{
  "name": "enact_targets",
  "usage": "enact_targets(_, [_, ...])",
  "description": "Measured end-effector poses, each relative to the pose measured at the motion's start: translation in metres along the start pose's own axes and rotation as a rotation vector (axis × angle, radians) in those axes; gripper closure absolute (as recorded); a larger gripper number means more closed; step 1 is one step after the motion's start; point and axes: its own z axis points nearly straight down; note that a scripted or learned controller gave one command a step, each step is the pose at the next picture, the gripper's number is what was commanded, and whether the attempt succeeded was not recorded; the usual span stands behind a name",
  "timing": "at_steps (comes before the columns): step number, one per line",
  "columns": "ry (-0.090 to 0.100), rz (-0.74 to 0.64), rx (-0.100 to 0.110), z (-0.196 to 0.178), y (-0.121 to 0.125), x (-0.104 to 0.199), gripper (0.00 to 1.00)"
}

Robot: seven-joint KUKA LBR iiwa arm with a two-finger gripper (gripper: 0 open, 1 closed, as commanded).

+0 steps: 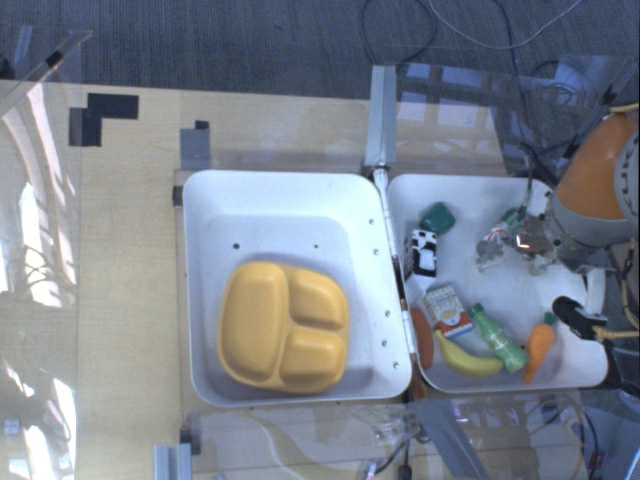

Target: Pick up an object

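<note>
A pale wooden bench [120, 298] is seen from above, with dark grey carpet [250, 18] beyond its far edge and black cables [470, 13] looped across that carpet. Clear panels are stood along the bench's left side, where window light is reflected. Two shallow white bins are set side by side, divided by a metal rail [381, 118]. The left bin [215, 203] is occupied by a yellow divided tray [283, 325], laid flat toward its near side. The grey arm, with its orange band [600, 173], is reached in over the right bin [460, 193] from the right. The gripper [515, 238] is lowered near the bin's far right part; how far its jaws are parted cannot be told, and nothing can be made out in its grasp. In the right bin a banana [470, 359] is laid along the near wall, with a green bottle [498, 340] across it, a carrot [538, 349] to its right and a small carton [447, 308] just above. A black-and-white object [425, 252] and a green block [437, 218] are found further back.
</note>
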Motion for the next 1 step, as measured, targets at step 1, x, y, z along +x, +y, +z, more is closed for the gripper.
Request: enact_targets(1, [0.003,0.088,0.004,0.0009,0.0155,-0.001,0.0])
